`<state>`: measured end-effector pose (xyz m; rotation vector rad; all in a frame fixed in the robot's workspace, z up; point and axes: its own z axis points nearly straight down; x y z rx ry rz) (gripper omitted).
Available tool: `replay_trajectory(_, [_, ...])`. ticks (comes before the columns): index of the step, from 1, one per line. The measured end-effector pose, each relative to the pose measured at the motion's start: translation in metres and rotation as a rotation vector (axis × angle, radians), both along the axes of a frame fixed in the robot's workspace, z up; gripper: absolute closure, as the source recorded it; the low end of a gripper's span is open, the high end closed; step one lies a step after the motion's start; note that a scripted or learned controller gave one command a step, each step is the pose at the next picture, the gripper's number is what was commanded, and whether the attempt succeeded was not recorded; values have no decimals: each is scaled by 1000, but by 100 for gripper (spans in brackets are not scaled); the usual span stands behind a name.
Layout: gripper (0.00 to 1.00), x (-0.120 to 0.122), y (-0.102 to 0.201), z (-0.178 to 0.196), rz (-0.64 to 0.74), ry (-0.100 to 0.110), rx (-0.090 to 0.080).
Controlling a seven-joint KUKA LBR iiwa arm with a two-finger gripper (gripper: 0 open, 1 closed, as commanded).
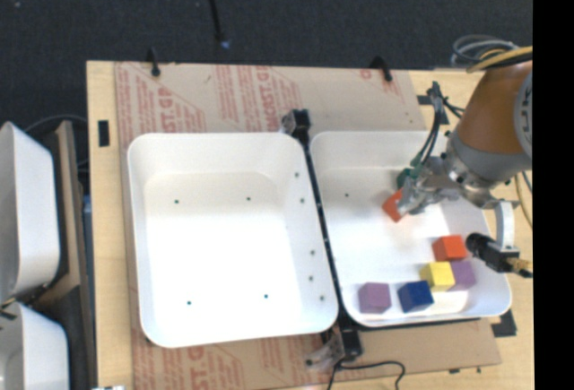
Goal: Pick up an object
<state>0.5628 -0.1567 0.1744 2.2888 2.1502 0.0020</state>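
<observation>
In the right bin, my gripper reaches in from the right, below the orange wrist band. A small red block sits tilted at its fingertips, gripped between the fingers and seemingly just above the bin floor. Along the bin's near side lie an orange block, a yellow block, a small purple block, a blue block and a larger purple block.
The left bin stands beside the right one, its rim touching along the middle divider. A black clamp sits at the far end of that divider. Cables run behind the arm at the right.
</observation>
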Motion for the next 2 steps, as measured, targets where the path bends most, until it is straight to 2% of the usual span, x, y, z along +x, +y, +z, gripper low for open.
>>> replay_trajectory(1, [0, 0, 0, 0, 0, 1, 0])
replay_trajectory(2, [0, 47, -45, -76, 60, 3, 0])
